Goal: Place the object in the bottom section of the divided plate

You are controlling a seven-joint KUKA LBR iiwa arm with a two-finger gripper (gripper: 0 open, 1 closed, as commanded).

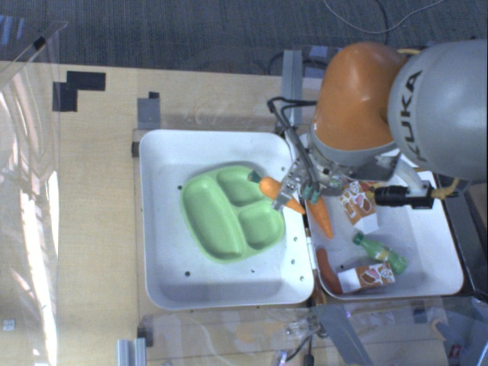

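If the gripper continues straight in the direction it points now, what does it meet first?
Probably the carrot just beyond the gripper, at the green divided plate's right rim; depth is unclear from above.

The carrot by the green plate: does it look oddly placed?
Yes. The carrot sits at the green plate's right rim, half over the edge, by the end effector, rather than inside a section.
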